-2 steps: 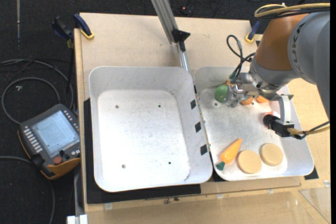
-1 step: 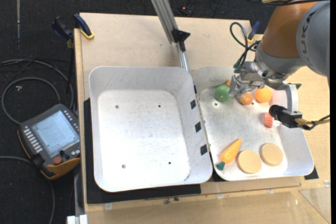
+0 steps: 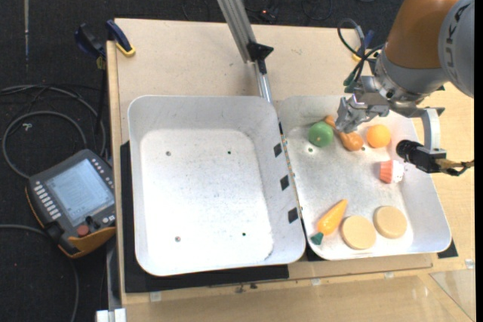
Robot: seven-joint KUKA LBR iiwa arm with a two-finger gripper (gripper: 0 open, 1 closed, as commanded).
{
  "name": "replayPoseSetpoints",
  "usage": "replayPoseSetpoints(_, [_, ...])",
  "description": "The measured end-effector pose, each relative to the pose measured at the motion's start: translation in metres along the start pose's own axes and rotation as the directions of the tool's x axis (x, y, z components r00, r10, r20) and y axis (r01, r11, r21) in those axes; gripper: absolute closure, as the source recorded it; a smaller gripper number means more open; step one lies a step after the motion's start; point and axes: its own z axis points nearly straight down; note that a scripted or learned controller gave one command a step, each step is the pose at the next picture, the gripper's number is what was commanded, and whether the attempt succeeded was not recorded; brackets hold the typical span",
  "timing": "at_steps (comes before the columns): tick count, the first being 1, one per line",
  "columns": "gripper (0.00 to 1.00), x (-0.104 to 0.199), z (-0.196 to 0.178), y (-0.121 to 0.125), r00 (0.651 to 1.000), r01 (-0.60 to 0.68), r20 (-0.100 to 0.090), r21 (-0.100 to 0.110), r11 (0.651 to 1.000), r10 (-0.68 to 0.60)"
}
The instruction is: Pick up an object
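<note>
Gripper (image 3: 350,119) sits low in the right bin (image 3: 423,196), near its upper middle, arm coming in from the right. Whether it's wide, narrow or gripping anything: cannot tell, tips blur into the objects below. Directly at its tip lies an orange elongated piece (image 3: 349,139), touching or just under the gripper; contact unclear. A small orange bit (image 3: 330,121) pokes out just left of the gripper. Green round fruit (image 3: 321,133) just left of the elongated piece. Orange ball (image 3: 378,136) just right of it. Red-and-white piece (image 3: 390,172) further right and lower, near the black part of the arm's attachment. Near the front edge: toy carrot (image 3: 330,217) with green end, tilted, beside two tan round discs (image 3: 358,232) (image 3: 391,222) side by side. Left bin (image 3: 151,117) adjoins the right bin. Teach pendant (image 3: 72,196) on the floor, left of the bench.
</note>
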Motion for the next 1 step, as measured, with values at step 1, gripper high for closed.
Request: replayPoseSetpoints(1, [1.00,0.0532,0.0117,0.0127,1.000,0.004,-0.002,0.004,1.000,-0.004])
